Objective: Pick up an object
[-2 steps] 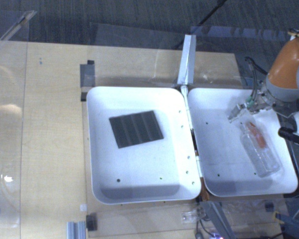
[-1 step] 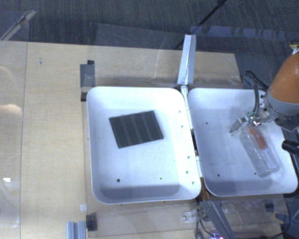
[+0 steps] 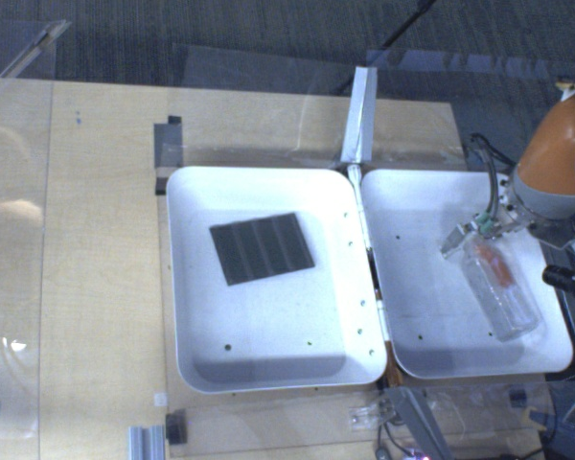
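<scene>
The arm enters from the right and is cut off by the frame edge, so little more than its orange band and grey wrist can be seen. Its gripper is small and blurred where it reaches down into the right bin; whether the fingers are open or closed cannot be told. Just below the gripper, and seemingly touching it at its upper end, lies a clear bottle on its side, running from the middle of the bin toward its near right corner. Being transparent, it is hard to make out against the white floor; a reddish patch shows through it near the upper end. Whether the bottle sits between the fingers is not visible.

The left bin holds a dark ribbed mat, flat and slightly turned, lying toward the far left part of the bin and well apart from the bottle. The two bins touch along their inner edges. A metal bar rises from the far end of that seam. Small dark clamps sit at the far left corner of the left bin, on the wooden surface. Cables lie along the near edge, partly cut off. A clear panel covers the left side of the surface with faint glare.
</scene>
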Available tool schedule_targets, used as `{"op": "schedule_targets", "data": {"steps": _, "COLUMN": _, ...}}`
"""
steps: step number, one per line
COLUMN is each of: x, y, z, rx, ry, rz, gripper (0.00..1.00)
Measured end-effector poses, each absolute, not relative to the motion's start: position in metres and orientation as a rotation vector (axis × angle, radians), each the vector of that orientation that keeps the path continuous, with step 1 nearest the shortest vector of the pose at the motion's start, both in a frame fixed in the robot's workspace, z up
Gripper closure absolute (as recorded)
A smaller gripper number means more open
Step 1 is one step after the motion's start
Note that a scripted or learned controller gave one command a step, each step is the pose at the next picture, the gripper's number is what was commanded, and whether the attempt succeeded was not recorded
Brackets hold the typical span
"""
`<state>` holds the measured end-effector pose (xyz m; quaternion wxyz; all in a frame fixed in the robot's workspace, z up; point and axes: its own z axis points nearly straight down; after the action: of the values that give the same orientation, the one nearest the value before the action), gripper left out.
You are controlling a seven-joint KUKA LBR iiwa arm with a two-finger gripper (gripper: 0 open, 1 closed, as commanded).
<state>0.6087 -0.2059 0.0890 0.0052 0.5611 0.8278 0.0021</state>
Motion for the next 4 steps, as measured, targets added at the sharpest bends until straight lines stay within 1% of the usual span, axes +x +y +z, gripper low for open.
{"op": "schedule_targets", "data": {"steps": 1, "x": 0.626, "y": -0.204, "z": 0.089, "rx": 1.568, "ry": 2.71, "rz": 0.005, "gripper": 0.0}}
{"op": "schedule_targets", "data": {"steps": 2, "x": 0.57, "y": -0.206, "z": 0.09, "rx": 1.626, "ry": 2.676, "rz": 0.006, "gripper": 0.0}}
{"op": "schedule_targets", "data": {"steps": 3, "x": 0.571, "y": -0.206, "z": 0.09, "rx": 1.626, "ry": 2.676, "rz": 0.006, "gripper": 0.0}}
{"op": "schedule_targets", "data": {"steps": 4, "x": 0.597, "y": -0.205, "z": 0.089, "rx": 1.668, "ry": 2.649, "rz": 0.006, "gripper": 0.0}}
